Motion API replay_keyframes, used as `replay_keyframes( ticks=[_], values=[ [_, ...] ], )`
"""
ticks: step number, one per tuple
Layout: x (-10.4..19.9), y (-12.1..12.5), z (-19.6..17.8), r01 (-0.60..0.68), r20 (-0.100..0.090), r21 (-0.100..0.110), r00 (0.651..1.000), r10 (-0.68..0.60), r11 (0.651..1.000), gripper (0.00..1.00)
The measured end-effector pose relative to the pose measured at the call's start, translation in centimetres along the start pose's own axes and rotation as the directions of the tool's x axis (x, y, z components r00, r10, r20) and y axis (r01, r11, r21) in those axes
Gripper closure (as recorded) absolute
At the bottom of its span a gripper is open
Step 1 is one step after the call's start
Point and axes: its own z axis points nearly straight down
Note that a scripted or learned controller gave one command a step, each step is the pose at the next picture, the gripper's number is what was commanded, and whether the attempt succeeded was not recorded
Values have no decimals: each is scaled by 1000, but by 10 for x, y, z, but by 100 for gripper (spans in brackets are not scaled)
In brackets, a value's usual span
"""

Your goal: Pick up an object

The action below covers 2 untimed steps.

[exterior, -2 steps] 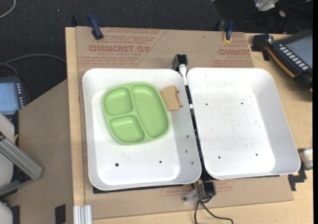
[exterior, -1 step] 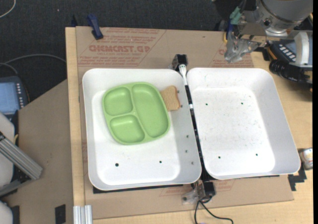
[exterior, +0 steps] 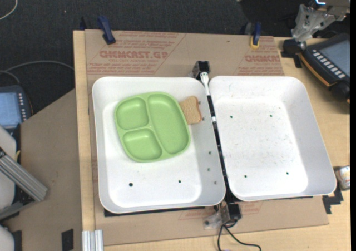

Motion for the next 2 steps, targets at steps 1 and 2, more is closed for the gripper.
replay_keyframes(
  ticks=[1, 2],
  values=[
    [-23, -71, 121, 1, -7, 26, 1000, 0, 1000, 100],
    [-27, -43, -108, 8, 1, -14, 1000, -8, 1000, 100]
  ],
)
